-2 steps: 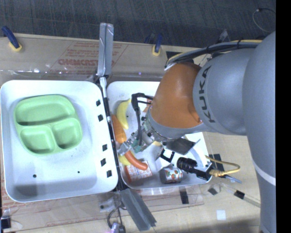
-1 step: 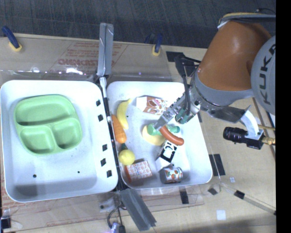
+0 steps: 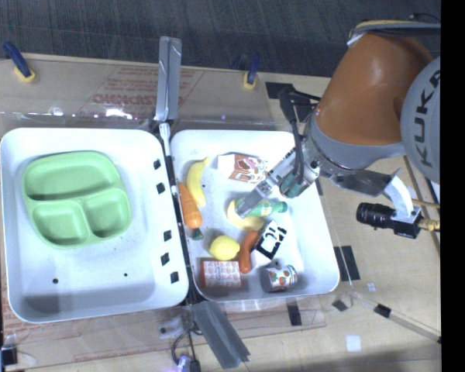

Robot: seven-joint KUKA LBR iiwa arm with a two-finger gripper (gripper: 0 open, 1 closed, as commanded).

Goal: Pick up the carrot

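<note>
Carrot (image 3: 189,209) lies by the bin's left wall, left of gripper (image 3: 248,205).

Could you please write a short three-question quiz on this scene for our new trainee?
1. True or false: the carrot lies in the right bin, along its left wall.
2. What lies in the left bin? A) a green tray B) a banana C) a can
3. Fill in: the gripper hangs over the ____ bin.

Key: 1 true. 2 A. 3 right; it is over the items in the bin's middle, apart from the carrot, not over the banana.
</note>
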